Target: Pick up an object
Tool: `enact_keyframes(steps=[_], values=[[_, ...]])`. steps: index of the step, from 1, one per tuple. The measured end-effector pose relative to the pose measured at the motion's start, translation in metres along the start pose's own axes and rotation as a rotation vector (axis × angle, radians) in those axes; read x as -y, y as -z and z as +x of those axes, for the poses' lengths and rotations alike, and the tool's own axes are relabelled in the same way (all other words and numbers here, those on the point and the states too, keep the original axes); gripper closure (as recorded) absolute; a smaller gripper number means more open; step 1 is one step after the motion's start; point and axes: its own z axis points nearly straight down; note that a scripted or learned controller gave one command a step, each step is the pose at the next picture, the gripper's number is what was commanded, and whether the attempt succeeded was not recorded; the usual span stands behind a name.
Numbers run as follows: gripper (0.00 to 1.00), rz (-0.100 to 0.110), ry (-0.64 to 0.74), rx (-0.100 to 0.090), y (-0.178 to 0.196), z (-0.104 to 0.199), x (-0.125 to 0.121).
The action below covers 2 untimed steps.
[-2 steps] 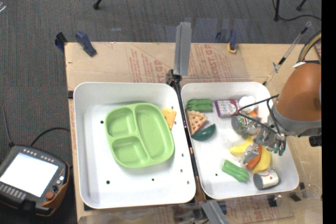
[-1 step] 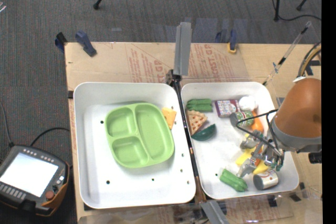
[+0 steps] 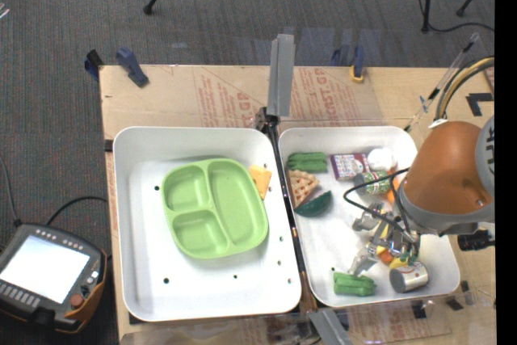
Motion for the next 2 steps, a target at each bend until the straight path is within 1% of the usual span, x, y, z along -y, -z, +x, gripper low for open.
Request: enact_keyframes(steps=[1, 2], values=[[0.00, -0.001, -0.060, 0.004, 0.001, -0.052, -0.031], [0.00, -0.001, -0.099, 0.004, 0.001, -0.092, -0.080]])
